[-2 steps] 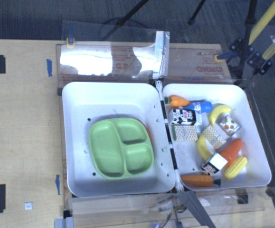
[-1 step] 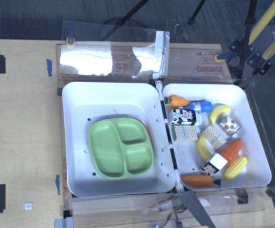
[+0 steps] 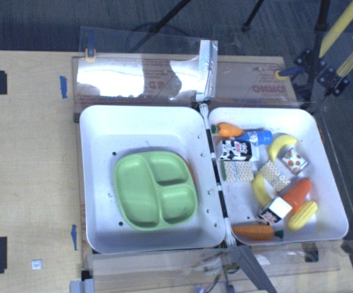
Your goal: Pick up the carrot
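Orange carrot (image 3: 255, 231) lies along the right bin's (image 3: 331, 163) near wall.

Two bins are set side by side on the bench (image 3: 24, 182), touching along their inner walls. In the left bin (image 3: 97, 127) a divided plate (image 3: 156, 189) is laid near the middle. In the right bin (image 3: 328, 182) several things are crowded together. A carrot (image 3: 256, 231) is laid along the near wall, towards the left corner. A second carrot (image 3: 229, 130) is placed at the far left, with a carton (image 3: 235, 150) just nearer than it and a bottle (image 3: 260, 137) to its right. A banana (image 3: 281, 145) is found right of the bottle. Behind the bins, a clear screen (image 3: 146, 72) is stood upright
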Available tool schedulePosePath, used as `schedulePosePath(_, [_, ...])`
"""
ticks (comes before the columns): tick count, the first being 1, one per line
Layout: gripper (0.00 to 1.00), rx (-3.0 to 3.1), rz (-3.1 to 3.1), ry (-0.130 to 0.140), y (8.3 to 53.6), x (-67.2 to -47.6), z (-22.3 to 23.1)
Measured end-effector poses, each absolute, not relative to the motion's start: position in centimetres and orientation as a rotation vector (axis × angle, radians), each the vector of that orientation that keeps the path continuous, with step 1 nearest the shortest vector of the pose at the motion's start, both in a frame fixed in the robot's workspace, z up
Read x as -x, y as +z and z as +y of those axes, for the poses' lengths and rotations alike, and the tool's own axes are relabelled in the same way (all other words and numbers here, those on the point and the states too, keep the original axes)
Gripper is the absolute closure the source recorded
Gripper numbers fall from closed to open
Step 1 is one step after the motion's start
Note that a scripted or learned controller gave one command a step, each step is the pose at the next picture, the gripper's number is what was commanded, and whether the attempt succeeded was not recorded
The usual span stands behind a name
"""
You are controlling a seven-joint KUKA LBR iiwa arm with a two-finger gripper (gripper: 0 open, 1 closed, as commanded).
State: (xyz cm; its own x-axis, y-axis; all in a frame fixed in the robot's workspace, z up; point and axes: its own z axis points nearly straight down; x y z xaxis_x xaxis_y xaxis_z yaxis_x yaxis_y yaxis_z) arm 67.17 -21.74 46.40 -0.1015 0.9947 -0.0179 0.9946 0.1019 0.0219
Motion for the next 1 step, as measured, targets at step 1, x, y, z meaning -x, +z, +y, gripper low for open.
schedulePosePath(1, [1.0,-1.528,2.741,0.001,43.66,-66.73,-22.23])
